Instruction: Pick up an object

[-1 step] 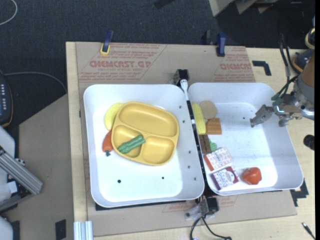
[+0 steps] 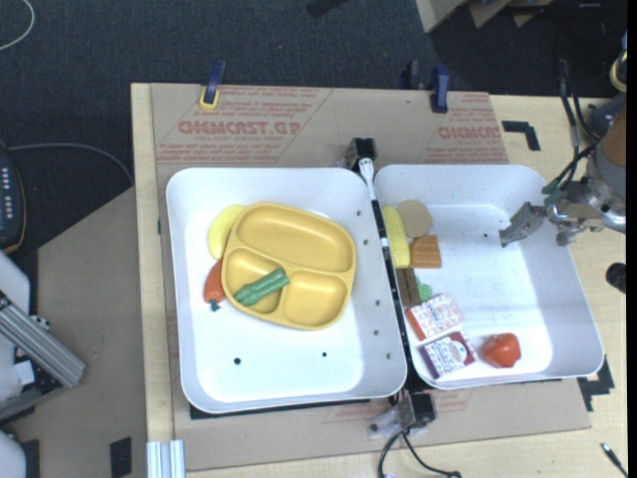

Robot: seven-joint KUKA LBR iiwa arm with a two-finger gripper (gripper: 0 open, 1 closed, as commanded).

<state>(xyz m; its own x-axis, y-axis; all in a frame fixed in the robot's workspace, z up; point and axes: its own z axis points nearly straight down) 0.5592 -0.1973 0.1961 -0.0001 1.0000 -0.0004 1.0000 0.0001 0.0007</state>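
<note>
My gripper (image 2: 538,234) hangs over the right rim of the right bin (image 2: 518,192), at the end of the arm coming in from the right. Its fingers stand open with nothing between them. One grey finger (image 2: 518,227) points left over the bin's bare floor. Along the bin's left side lie a corn cob (image 2: 397,237), a tan round piece (image 2: 414,216), a brown cracker (image 2: 426,252) and a small green piece (image 2: 423,292). Two red-and-white packets (image 2: 435,317) (image 2: 447,353) and a red tomato-like object (image 2: 502,350) lie near the front, well below the gripper.
The left bin (image 2: 189,267) holds a yellow divided plate (image 2: 291,265) with a green vegetable (image 2: 262,286) in it. A red-orange pepper (image 2: 214,285) and a yellow item (image 2: 223,229) lie beside it. Clamps (image 2: 210,88) (image 2: 439,86) stand at the board's far edge.
</note>
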